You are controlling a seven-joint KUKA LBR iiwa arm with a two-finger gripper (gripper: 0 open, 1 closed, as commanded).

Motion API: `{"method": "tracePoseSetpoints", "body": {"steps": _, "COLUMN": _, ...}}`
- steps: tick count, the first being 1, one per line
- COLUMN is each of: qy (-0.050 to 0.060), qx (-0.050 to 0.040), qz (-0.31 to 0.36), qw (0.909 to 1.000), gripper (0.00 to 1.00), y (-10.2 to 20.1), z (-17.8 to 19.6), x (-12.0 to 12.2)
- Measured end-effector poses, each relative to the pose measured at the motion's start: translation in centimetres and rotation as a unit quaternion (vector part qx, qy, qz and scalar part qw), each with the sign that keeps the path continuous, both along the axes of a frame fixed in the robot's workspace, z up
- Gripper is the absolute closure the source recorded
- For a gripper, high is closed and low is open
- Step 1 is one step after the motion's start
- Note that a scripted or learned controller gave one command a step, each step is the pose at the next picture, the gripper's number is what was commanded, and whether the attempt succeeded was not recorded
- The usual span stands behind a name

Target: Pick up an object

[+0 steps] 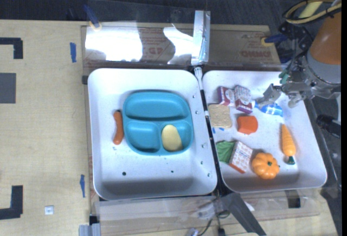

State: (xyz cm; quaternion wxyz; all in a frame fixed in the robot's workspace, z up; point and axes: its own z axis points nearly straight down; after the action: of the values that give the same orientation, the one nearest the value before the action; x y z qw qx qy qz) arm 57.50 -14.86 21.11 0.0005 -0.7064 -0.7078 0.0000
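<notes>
White plastic walls frame the right bin (317, 178), where the pickable things lie loosely scattered. The gripper (282, 95) hangs over that bin's upper right part, its two fingers spread apart with nothing between them; one fingertip (268, 94) reaches toward the middle of the bin, the other sits closer to the right wall.

The nearest thing is a small blue-and-white packet (272, 109), lying just beside and slightly below the fingers in the view, so close that it may be partly under them. An orange block (247, 124) lies a little further off, down and to the left of the gripper. A carrot (288, 142) lies below the gripper, near the right wall, its long axis running roughly up and down the view with its green end toward the bin's front edge. A small pumpkin (265, 165) sits near the front, well apart from the fingers.

Judging from this layout, the packet is the likeliest target, needing mostly a straight descent. The carrot would call for a short shift toward the bin's front and fingers closing across its narrow width.
</notes>
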Motion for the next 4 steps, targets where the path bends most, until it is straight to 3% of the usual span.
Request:
{"method": "tracePoseSetpoints", "body": {"steps": 1, "qy": -0.011, "qx": -0.0025, "qz": 0.033, "qw": 0.9994, "gripper": 0.0, "y": -1.6, "z": -10.5, "x": -0.2}}
{"method": "tracePoseSetpoints", "body": {"steps": 2, "qy": -0.016, "qx": -0.0034, "qz": 0.035, "qw": 0.9993, "gripper": 0.0, "y": -0.5, "z": -11.3, "x": -3.0}}
{"method": "tracePoseSetpoints", "body": {"steps": 3, "qy": -0.008, "qx": -0.003, "qz": 0.089, "qw": 0.996, "gripper": 0.0, "y": -1.1, "z": 4.1, "x": -0.7}}
{"method": "tracePoseSetpoints", "body": {"steps": 4, "qy": 0.004, "qx": 0.0018, "qz": 0.024, "qw": 0.9997, "gripper": 0.0, "y": -7.0, "z": -7.2, "x": -1.1}}
